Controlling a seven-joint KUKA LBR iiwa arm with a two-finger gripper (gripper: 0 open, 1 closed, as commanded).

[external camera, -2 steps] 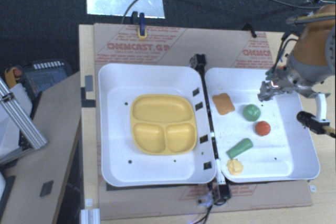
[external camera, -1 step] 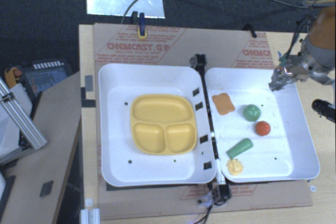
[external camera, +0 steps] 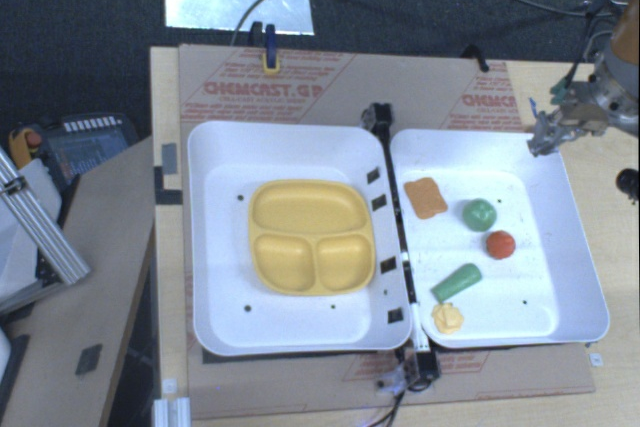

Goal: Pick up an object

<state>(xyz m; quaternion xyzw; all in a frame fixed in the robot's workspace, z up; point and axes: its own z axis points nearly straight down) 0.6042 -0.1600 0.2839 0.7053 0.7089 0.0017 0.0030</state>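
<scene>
In the right bin [external camera: 565, 215] lie several toy foods: an orange flat piece [external camera: 426, 198], a green round piece [external camera: 479, 213], a red ball [external camera: 500, 244], a green cylinder [external camera: 456, 281] and a small yellow piece [external camera: 447, 318]. My gripper [external camera: 545, 139] hangs at the bin's far right corner, above the rim, well away from all of them. Nothing shows between its fingers.
The left bin [external camera: 215, 215] holds a yellow three-compartment plate [external camera: 310, 236]. A black hinge strip [external camera: 392, 225] runs between the bins. Cables cross the dark floor behind the bench, and a blue-and-yellow clamp [external camera: 269, 48] sits at its back edge.
</scene>
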